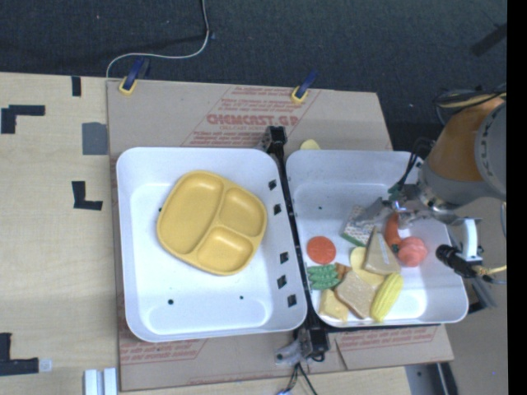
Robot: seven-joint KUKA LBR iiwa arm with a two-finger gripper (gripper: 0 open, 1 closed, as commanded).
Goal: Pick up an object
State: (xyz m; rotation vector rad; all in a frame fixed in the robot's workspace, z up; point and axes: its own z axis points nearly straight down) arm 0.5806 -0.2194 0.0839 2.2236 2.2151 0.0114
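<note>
The right bin (329, 171) holds a heap of toy food. In it lie a red-orange disc (321, 248), a green piece (324, 276), tan bread slices (356, 291), a yellow corn cob (387, 296), a red ball (412, 251), a small orange piece (393, 229) and a grey-green packet (359, 224). My gripper (398, 210) reaches in from the right and hangs low over the heap's upper right. It is just above the orange piece and beside the packet. The view shows nothing clearly between its fingers.
A yellow divided plate (212, 222) lies in the left bin (140, 303). A small yellow thing (310, 146) sits outside the right bin's far rim. The arm's orange band (457, 146) and grey wrist stand over the right bin's right wall.
</note>
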